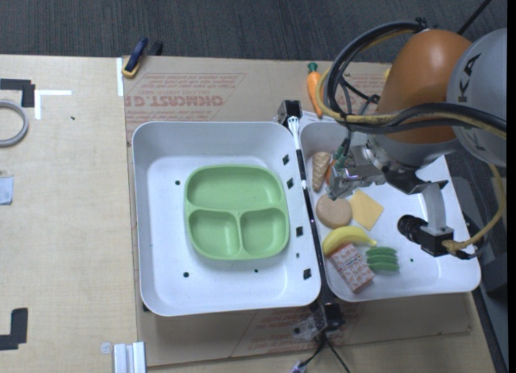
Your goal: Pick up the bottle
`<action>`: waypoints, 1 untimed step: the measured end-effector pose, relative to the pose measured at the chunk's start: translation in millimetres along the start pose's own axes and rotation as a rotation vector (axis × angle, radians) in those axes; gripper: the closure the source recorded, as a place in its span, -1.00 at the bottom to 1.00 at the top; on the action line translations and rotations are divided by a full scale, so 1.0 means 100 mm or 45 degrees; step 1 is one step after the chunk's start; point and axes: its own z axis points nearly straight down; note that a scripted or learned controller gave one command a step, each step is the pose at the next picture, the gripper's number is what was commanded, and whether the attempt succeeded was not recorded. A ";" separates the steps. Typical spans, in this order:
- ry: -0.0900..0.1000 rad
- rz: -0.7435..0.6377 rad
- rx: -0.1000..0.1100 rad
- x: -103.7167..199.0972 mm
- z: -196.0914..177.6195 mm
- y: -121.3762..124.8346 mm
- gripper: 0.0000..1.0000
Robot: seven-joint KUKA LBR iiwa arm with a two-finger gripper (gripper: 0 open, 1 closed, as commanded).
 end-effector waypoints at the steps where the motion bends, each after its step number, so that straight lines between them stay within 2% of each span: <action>1: 0.000 -0.012 0.001 0.62 0.17 -0.35 1.00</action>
